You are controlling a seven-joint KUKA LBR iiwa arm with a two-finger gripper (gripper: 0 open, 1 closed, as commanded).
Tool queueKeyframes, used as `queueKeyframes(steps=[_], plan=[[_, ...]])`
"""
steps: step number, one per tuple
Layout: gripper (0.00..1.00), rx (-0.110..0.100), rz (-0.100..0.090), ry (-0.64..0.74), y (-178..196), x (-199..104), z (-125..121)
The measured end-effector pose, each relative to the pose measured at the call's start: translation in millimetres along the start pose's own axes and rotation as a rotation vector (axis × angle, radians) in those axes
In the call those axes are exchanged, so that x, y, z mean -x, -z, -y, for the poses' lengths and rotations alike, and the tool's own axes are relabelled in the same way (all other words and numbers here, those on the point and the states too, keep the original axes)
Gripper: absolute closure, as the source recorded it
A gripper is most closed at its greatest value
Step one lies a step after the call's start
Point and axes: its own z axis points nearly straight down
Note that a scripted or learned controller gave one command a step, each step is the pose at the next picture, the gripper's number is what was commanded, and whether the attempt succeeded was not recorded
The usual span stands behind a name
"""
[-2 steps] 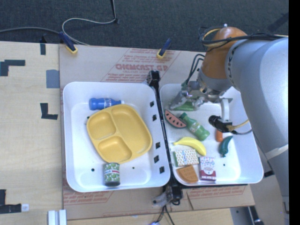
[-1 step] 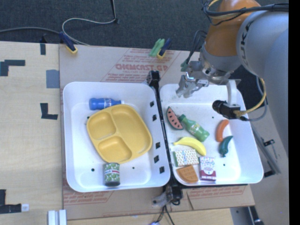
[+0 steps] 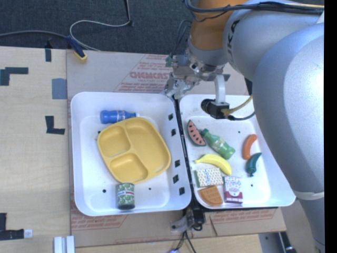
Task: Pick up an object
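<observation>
- Your gripper [image 3: 176,87] hangs over the divider at the bins' far edge; you cannot tell its state.
- Watermelon slice [image 3: 196,133] lies nearest, in the right bin [image 3: 274,194].
- Yellow tray [image 3: 134,148] crowds the left bin [image 3: 84,157].

Right bin [image 3: 274,194] is packed with toy food: a watermelon slice [image 3: 196,133] just beside a green bottle [image 3: 219,145], a banana [image 3: 215,163] below them, a carrot [image 3: 249,146] above a green pepper [image 3: 253,163], and a cracker box [image 3: 209,177], waffle [image 3: 211,195] and small red carton [image 3: 233,189] laid flat along the front.
</observation>
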Motion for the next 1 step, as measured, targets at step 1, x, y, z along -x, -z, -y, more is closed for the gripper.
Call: queueKeyframes(steps=[1], plan=[[1.00, 0.001, 0.000, 0.000, 29.8, -34.5, -0.2]])
